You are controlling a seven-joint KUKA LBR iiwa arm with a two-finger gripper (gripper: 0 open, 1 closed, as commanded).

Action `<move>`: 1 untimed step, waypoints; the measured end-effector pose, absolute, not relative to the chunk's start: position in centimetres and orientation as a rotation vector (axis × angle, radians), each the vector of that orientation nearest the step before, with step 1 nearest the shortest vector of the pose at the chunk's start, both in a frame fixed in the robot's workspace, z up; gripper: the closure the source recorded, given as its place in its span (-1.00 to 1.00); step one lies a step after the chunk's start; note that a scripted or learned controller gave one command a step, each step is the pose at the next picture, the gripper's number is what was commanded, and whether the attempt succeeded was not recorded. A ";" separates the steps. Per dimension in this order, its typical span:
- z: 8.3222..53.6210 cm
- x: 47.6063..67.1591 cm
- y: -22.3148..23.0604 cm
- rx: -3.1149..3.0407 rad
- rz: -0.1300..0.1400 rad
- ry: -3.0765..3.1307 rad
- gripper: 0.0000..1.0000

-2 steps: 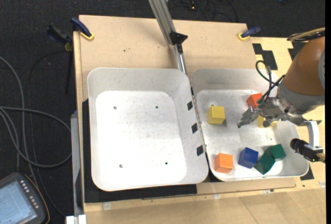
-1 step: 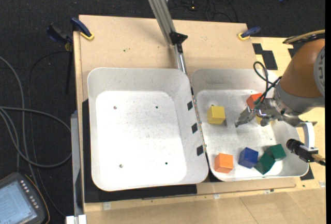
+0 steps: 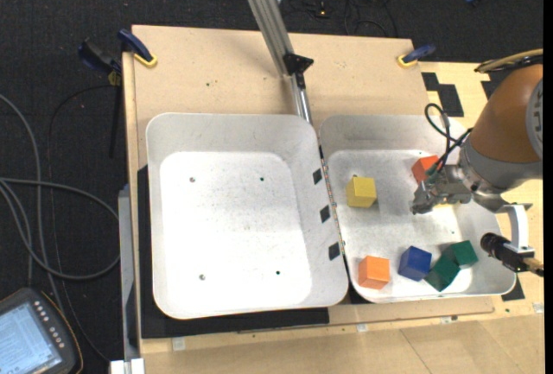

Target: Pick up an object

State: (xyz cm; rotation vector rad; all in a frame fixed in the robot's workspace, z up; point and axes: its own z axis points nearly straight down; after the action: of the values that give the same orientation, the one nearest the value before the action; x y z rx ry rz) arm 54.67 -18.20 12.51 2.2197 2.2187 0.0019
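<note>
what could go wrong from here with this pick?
1. The gripper is low beside the red block, near the right bin's wall; it may nudge the block instead of gripping it.
2. The blue block and green blocks sit bunched together, so a pick there may snag a neighbour.

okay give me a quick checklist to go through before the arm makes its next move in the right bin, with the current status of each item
1. Gripper is over the right white bin: ok.
2. A target is near the gripper: ok, a red-orange block lies just beside it.
3. Something is held between the fingers: cannot tell, the arm hides them.
4. Yellow cube stands apart from the gripper's path: ok, bare floor lies between them.
5. The orange cube, blue cube and two dark green blocks sit free for single picks: not ok, the blue and green ones are crowded together at the near wall.
</note>
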 end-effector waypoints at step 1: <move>17.0 55.0 -17.6 2.214 0.004 2.221 1.00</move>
State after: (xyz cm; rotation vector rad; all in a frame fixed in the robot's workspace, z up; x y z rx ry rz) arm 55.01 -17.60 16.99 2.2144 2.2207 0.0042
